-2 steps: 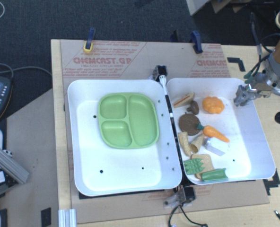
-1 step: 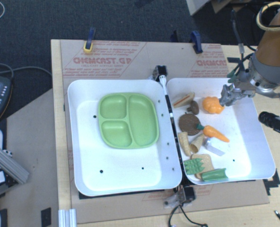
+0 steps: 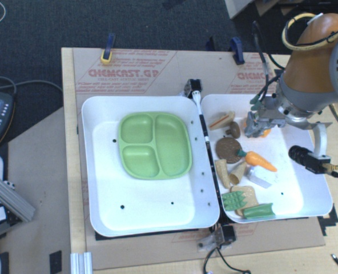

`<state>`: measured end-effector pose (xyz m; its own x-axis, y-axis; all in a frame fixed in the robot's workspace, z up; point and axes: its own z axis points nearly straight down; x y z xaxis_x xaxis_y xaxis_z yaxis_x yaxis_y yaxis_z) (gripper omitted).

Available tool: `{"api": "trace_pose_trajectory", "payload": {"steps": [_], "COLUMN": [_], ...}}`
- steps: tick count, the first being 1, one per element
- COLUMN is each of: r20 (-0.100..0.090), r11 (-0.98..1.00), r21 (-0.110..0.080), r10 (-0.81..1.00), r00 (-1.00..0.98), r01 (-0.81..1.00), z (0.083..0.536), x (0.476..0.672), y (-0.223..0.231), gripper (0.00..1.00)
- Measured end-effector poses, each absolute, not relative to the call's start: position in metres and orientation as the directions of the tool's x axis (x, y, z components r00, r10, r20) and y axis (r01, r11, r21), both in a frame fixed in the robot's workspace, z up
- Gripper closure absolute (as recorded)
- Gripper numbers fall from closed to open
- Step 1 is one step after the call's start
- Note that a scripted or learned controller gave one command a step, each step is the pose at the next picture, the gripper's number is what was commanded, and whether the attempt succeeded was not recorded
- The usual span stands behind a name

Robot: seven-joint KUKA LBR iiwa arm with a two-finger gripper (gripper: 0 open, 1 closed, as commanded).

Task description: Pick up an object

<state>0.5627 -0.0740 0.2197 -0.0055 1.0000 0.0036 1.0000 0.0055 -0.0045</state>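
The gripper (image 3: pixel 257 127) hangs low over the upper part of the right bin (image 3: pixel 306 201), at about two o'clock from the middle of the bench. Its fingers point down into the bin, but whether they are spread or pressed together cannot be told, since the grey wrist hides them. A small orange piece (image 3: pixel 265 133) peeks out just beside the fingertips; whether it is touched cannot be told.

The objects to pick lie in the left half of the right bin. A toy carrot (image 3: pixel 261 161) with a green top lies at about six o'clock from the gripper, near it but apart. A round brown disc (image 3: pixel 229 148) sits just beside the carrot at its nine o'clock. A tan stick (image 3: pixel 221 120) lies at nine o'clock from the gripper, with a small dark brown lump (image 3: pixel 233 131) just below it. A pale grey-white block (image 3: pixel 261 178) touches the carrot's lower side. At the bin's six o'clock edge lie a green leafy piece (image 3: pixel 234 200) and a green pod (image 3: pixel 258 211), close together.

The left bin (image 3: pixel 100 198) holds a green divided plate (image 3: pixel 155 145), resting flat near its centre.
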Motion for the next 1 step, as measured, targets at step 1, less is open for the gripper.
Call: {"api": "trace_pose_trajectory", "payload": {"steps": [1], "r20": [0.004], "r11": [0.006], "r21": [-0.003], "r10": [1.000], "r00": [-0.006], "r01": [1.000], "z": [0.2313], "x": [0.5468], "y": [-0.0228], "gripper": [1.00]}}
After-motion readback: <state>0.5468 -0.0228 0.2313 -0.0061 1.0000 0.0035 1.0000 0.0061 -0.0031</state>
